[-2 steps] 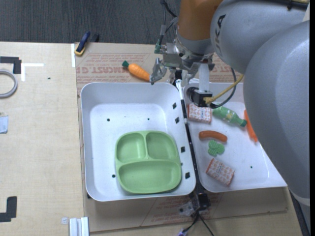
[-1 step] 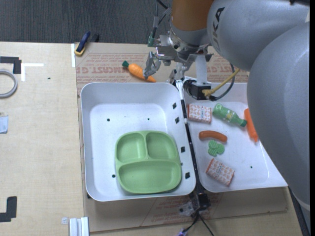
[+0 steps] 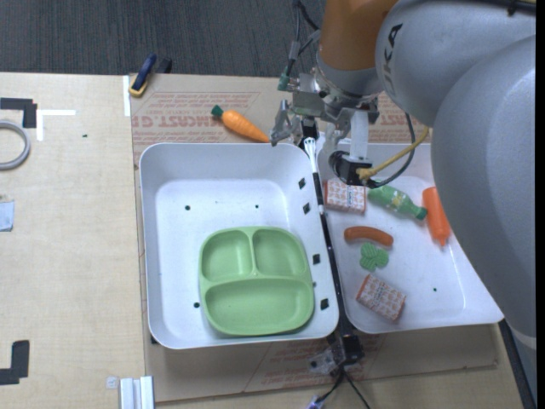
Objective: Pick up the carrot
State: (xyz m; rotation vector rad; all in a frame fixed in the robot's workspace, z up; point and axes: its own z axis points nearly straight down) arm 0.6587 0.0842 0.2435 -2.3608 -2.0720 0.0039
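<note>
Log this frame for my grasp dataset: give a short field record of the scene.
target: carrot, lying on the cardboard behind the left bin, outside both bins
end effector: above the bins' far shared edge, right of the carrot, not touching it
left bin contents: green divided plate
right bin contents: sausage, green bottle

Bright, even overhead light, soft shadows, mild glare on white bins point(image 3: 170, 177).

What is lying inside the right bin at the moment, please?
The right bin holds a sausage, green bottle, two small packets, a green piece and an orange item. The arm covers its far corner.
</note>
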